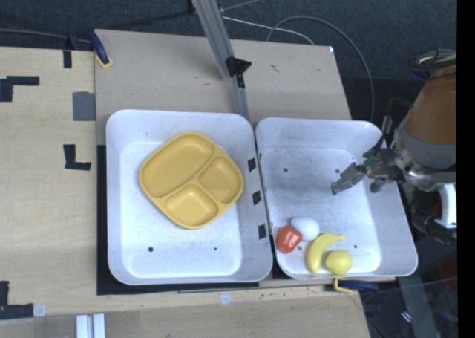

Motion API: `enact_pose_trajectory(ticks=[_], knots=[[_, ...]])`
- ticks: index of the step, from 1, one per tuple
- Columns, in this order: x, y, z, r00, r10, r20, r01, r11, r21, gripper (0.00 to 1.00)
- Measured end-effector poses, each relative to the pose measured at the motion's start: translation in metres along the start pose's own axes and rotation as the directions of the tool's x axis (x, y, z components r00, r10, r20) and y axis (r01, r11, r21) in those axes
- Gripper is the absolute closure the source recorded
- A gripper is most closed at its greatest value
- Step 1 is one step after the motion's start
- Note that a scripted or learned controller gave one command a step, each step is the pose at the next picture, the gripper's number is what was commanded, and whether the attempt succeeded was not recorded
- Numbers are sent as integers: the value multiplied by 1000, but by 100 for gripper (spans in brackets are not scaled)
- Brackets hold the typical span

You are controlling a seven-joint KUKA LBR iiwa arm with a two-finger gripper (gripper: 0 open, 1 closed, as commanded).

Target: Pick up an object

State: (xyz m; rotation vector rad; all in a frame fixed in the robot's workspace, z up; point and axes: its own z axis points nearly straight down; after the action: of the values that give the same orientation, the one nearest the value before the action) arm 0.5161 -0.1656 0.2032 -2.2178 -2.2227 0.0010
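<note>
The claw [347,180] hangs over the right bin [386,214], its state unclear; the banana [319,249] looks light, smooth, likely best pinched across its middle.

A yellow divided plate [191,179] is parked in the left bin [122,255]. In the right bin [393,251], a banana [320,249], tomato [288,239] and egg [304,227] are bunched together, gripper [349,179] well above them.
</note>
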Motion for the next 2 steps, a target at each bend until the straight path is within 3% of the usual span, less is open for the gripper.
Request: enact_pose_trajectory(ticks=[1,2], knots=[[0,0,0,1000,0,0,0,1000,0,0],[-5,-7,47,1000,2,0,-2,1000,5,0]])
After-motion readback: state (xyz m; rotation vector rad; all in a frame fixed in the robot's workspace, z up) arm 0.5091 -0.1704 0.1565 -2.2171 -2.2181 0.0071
